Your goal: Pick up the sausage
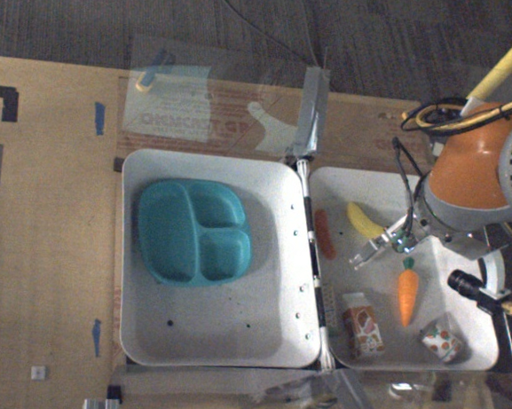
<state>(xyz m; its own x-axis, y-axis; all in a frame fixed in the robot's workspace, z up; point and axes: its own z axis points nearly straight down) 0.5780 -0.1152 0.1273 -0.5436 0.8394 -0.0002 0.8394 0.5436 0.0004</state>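
The gripper (369,251) appears open and empty; the sausage (325,234) is seen apart, by the right bin's (474,356) left wall.

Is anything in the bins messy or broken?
Nothing looks broken or spilled. The sausage lies tight against the right bin's left wall, and the small carton sits tilted. The teal plate sits slightly crooked.

The light is soft and even, a bit dim. The two white bins (216,352) look grey, not bright. Shadows are faint. A clear plastic sheet (202,105) at the desk's (36,269) far edge shines a little. Everything looks slightly fuzzy and grainy.
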